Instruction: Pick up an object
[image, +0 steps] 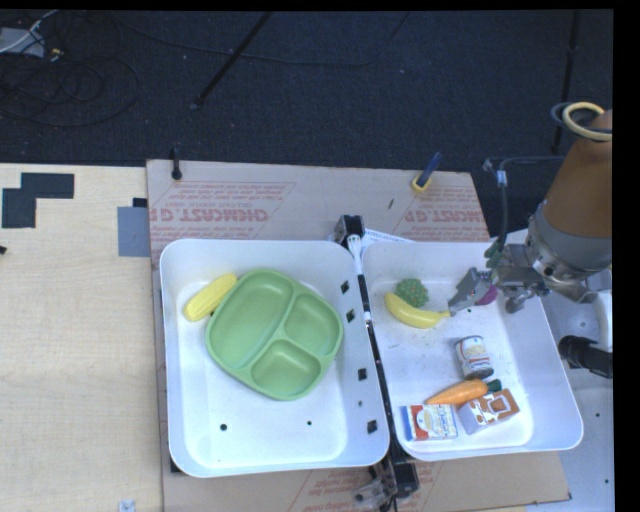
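Two shallow white bins are sitting side by side on a cardboard sheet (300, 200) in the lower middle of the frame. The left bin (200, 430) is offering plenty of bare floor along its bottom and lower left. The right bin (560, 420) is keeping open floor in its upper middle and along its left wall.

The arm (585, 190) is reaching in from the right edge of the frame, its gripper (487, 290) hanging over the upper right part of the right bin, just right of the banana (415, 316). Its fingers are standing apart, with nothing showing between them.

The left bin is holding a smooth green divided plate (275, 335) of rounded form, tilted in the centre, and a yellow corn cob (208, 297) touching the plate's upper left rim.

The right bin is holding the curved yellow banana with a knobbly green broccoli piece (410, 292) touching its top. Below the gripper a small can (473, 356) is lying. Lower still, a tapered orange carrot (460, 392) is resting across two small printed boxes (460, 415) near the bottom edge.
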